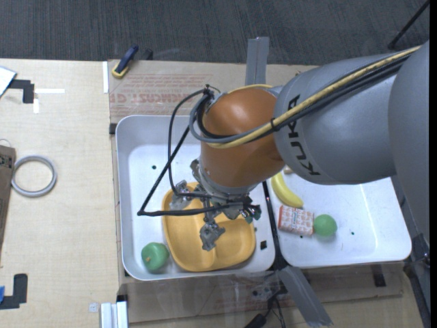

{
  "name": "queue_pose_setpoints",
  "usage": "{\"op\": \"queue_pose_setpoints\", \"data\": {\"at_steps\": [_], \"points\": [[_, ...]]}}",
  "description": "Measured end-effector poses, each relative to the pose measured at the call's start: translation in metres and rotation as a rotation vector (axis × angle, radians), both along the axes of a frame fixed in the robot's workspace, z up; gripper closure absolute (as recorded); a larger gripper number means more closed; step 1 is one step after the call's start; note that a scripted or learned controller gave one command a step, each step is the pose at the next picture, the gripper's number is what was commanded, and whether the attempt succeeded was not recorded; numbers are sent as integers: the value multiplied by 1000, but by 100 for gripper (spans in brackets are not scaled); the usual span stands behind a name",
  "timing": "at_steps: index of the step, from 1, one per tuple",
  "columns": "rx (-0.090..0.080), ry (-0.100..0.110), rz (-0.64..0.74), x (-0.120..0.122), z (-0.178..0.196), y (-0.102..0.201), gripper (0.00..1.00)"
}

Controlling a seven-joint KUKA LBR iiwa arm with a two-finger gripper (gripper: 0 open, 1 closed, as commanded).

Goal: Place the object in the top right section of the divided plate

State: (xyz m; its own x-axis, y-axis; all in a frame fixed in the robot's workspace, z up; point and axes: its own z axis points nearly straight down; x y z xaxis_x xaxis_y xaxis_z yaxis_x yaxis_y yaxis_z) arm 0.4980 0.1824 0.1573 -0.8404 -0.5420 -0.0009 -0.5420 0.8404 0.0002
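Gripper [211,236] hangs over the yellow divided plate [235,248] in the left bin [130,183], grasp state unclear; likely object, green apple [155,255] at the bin's near-left corner, looks rigid, smooth, slippery: grip across its middle.

Arm: the grey KUKA arm with its orange band [239,139] reaches in from the right and hangs over the left bin.
Gripper: the two-finger gripper [210,236] sits low over the yellow divided plastic plate [235,248], near its middle.
Plate: lies in the shallow white left bin [133,183], toward its near edge.
Green round fruit [155,255]: in the left bin, just beside the plate's left rim.
Right bin [369,231]: holds a yellow banana [287,191], a small red and white carton [295,221] and a green ball [326,225], the carton and ball touching.
Bench: a grey tape roll [31,175] lies far left; a blue and yellow tool [125,61] lies beyond the bins.
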Motion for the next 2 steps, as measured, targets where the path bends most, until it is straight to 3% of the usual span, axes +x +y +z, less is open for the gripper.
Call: {"op": "queue_pose_setpoints", "data": {"at_steps": [1, 2], "points": [[2, -2, 320, 0, -4, 47, 0], [2, -3, 593, 3, 38, 37, 0]]}}
